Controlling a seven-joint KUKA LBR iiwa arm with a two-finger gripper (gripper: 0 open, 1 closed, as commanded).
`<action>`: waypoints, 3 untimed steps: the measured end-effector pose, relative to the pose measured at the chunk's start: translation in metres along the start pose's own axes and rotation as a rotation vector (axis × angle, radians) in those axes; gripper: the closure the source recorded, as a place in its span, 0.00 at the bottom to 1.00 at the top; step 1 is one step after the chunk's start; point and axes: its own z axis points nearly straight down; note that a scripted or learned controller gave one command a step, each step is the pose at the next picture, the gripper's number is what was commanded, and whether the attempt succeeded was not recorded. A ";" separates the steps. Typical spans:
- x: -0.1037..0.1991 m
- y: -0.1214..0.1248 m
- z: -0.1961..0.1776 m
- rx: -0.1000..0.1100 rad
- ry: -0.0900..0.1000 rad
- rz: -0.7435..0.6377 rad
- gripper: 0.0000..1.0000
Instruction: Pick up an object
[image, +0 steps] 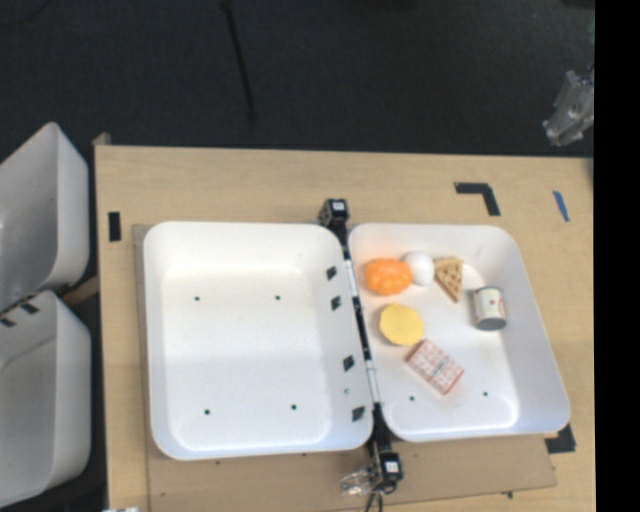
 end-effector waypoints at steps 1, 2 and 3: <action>-0.052 0.022 0.000 0.001 0.000 0.002 1.00; -0.107 0.050 0.000 -0.001 -0.001 0.002 1.00; -0.090 0.096 0.000 -0.002 0.000 -0.005 1.00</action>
